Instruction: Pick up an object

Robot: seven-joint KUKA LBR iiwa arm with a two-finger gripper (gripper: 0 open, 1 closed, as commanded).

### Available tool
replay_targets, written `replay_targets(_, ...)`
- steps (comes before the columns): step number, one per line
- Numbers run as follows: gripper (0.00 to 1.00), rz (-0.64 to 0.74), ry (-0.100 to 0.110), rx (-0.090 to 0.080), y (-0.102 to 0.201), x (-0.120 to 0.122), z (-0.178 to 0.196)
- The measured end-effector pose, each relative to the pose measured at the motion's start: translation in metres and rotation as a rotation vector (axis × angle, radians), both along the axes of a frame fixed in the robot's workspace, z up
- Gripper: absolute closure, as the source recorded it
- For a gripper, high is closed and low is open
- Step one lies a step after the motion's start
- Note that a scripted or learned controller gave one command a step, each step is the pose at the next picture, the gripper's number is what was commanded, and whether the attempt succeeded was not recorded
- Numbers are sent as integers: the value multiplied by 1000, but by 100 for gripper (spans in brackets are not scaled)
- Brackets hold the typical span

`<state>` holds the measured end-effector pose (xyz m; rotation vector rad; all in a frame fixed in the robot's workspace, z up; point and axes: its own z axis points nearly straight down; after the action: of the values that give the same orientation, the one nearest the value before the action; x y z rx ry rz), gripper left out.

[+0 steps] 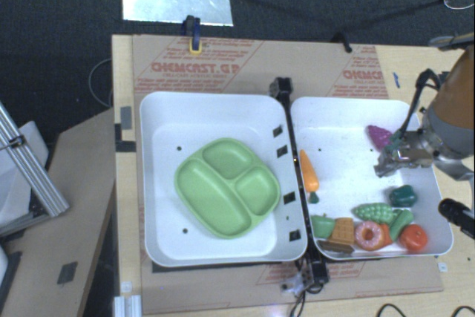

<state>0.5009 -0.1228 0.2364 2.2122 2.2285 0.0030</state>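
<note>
- The gripper (391, 162) hangs over the right bin (338, 122); its fingers blur into one grey mass, so their spread cannot be told.
- A purple toy (378, 135) lies at its 11 o'clock, partly hidden.
- A dark green pepper (403, 196) sits at its 5 o'clock.
- The arm is cut off at the frame's edge.
- A green divided plate (226, 188) fills the left bin (167, 122).
</note>
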Motion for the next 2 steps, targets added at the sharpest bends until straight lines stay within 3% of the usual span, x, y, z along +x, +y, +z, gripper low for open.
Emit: replay_targets(2, 100, 3, 2, 2, 116, 13, -5)
